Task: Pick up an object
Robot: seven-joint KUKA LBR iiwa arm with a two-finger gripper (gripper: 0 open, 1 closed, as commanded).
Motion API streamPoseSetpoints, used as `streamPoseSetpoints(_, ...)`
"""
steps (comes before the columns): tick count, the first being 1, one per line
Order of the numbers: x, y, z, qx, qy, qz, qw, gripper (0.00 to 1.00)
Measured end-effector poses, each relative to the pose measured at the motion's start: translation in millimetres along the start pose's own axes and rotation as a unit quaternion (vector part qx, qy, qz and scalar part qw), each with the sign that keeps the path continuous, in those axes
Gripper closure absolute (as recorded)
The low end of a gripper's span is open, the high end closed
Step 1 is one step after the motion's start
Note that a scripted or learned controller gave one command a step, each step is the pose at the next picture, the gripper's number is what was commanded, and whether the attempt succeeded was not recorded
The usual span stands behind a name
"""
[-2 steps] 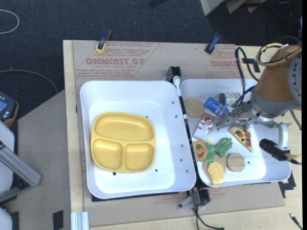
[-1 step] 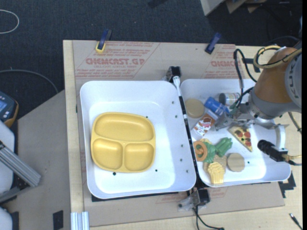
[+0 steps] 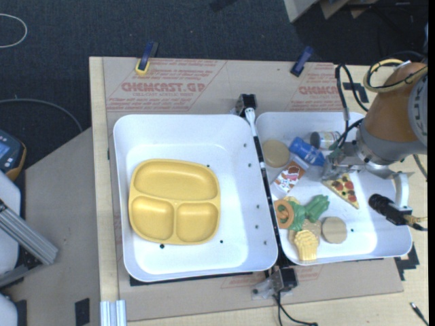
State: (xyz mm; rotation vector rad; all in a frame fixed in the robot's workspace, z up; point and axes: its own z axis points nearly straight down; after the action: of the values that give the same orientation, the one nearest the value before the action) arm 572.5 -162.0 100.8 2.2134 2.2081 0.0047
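Note:
The right bin (image 3: 360,251) holds several small toys. My gripper (image 3: 337,164) hangs low over its middle, just above the upper edge of a pizza slice (image 3: 346,189) and right of a blue bottle (image 3: 306,151). A small clear jar (image 3: 325,139) lies just behind the gripper. Toward the bin's left are a tan round cookie (image 3: 276,153) and a red and white packet (image 3: 289,178). Nearer the front lie a pretzel (image 3: 284,213), a green leafy toy (image 3: 314,208), a yellow corn piece (image 3: 306,244) and a tan disc (image 3: 334,230). Nothing shows in the gripper's grasp.
The left bin (image 3: 178,130) holds a yellow divided plate (image 3: 175,201). The grey and orange arm (image 3: 394,117) covers the right bin's far right corner. A black clip (image 3: 246,103) sits where the bins meet at the back.

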Motion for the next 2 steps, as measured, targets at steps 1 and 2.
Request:
streamPoseSetpoints(1, -7, 6, -51, 0.003, 0.003, -0.001, 1.0, 1.0)
streamPoseSetpoints(2, -9, 18, -110, 0.002, 0.003, -0.002, 1.0, 1.0)
